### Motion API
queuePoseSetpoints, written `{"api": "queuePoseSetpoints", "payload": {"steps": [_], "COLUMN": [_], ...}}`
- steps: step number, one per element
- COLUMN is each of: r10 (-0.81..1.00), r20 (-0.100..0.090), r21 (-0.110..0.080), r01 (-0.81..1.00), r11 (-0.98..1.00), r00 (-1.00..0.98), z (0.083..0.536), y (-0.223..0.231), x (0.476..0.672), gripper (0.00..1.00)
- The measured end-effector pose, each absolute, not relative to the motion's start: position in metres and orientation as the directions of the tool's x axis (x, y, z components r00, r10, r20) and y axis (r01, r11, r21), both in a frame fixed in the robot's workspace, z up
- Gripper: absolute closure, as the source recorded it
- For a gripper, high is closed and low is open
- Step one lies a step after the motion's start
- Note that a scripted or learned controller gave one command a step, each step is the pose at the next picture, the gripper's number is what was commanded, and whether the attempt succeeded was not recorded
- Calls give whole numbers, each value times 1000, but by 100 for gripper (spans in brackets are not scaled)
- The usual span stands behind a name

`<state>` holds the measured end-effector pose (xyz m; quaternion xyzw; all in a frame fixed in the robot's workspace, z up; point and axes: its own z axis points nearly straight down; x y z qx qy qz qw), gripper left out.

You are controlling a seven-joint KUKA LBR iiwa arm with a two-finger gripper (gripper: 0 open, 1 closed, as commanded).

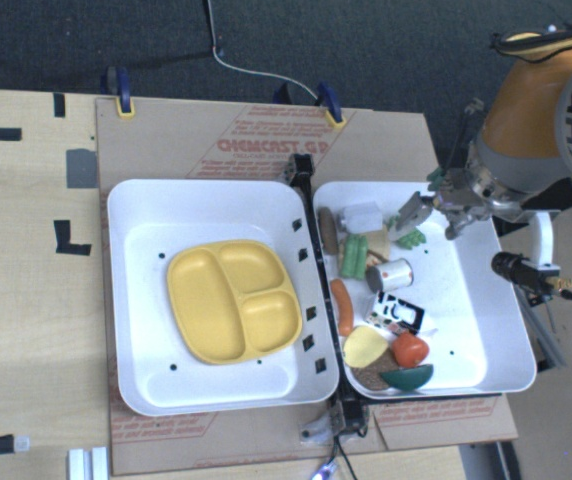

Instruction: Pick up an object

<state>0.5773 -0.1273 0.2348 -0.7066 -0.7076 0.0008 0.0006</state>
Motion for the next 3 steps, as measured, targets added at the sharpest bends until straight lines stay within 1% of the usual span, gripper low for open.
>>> {"api": "queuePoseSetpoints", "payload": {"steps": [1,2,3], "r10": [1000,1000,1000], "r20": [1,-7,4], "r21": [-11,-33,-32], "r01": [1000,999,999], "r11": [1,8,4], "r00": [-1,-8,-4], "z": [105,85,94], "y": [-145,-120,-116], "x": [602,655,654], "gripper": [0,0,100]}}
